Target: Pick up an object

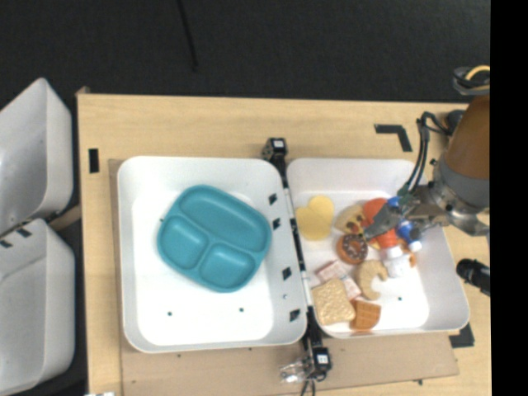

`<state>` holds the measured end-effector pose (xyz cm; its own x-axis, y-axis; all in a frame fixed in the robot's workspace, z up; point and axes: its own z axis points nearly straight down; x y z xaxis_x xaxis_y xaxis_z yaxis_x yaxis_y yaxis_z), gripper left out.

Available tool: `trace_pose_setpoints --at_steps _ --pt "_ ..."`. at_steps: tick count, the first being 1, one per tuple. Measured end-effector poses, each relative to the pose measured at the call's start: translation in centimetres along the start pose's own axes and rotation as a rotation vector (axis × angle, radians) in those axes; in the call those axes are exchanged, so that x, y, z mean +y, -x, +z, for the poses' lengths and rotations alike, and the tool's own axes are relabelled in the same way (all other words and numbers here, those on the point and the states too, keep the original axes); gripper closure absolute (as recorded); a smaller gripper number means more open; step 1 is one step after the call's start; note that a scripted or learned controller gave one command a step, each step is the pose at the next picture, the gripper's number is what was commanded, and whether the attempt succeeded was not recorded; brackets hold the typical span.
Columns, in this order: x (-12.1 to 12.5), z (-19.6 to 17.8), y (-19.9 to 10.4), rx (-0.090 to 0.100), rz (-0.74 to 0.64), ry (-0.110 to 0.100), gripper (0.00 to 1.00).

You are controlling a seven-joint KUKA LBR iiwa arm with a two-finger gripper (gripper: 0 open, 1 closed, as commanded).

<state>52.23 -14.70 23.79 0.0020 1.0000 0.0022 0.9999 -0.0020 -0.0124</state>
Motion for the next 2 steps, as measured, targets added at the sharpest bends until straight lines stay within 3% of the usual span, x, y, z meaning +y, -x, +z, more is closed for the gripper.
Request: trace_pose_setpoints --at_steps 1,2 --pt "0.2 -0.5 0.0 -0.002 -0.004 0.011 0.0" --pt "0.7 5.5 -0.8 -0.001 -0.001 0.005 0.0"
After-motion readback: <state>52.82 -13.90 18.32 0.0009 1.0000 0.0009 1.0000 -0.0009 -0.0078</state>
